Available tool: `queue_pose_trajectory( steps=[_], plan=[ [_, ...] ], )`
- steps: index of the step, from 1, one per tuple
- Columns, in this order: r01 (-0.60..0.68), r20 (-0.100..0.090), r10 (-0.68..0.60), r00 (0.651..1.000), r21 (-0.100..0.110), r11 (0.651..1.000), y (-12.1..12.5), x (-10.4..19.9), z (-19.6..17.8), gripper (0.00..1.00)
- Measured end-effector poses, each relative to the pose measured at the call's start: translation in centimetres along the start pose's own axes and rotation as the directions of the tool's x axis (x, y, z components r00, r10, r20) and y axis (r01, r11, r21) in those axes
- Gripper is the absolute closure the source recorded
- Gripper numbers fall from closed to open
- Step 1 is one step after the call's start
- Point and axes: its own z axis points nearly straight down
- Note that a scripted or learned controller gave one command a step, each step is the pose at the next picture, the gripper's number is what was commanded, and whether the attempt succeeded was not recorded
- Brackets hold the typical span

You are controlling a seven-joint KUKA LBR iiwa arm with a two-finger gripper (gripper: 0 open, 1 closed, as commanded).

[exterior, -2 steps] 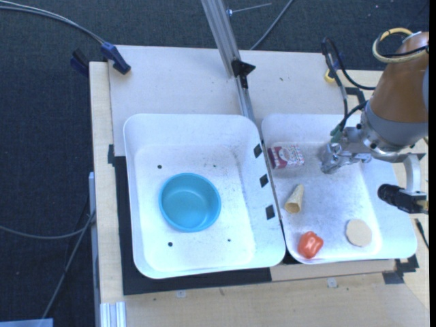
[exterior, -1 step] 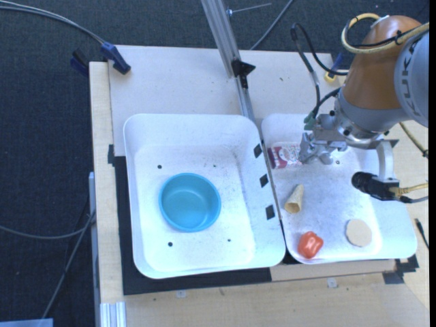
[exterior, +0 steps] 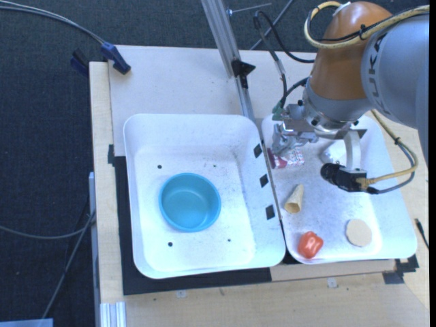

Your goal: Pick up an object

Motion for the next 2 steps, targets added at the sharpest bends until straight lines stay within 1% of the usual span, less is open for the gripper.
queue_pose_trajectory(
  steps=[1, 2],
  plan=[
    [0.0, 0.0, 0.0, 1.0, 0.005, 1.0, -0.8, 6.0, -0.2, 1.0],
    [-0.003, 0.002, 0.003, 1.0, 0.001, 1.0, 0.8, 9.7, -1.2, 1.0]
  ],
)
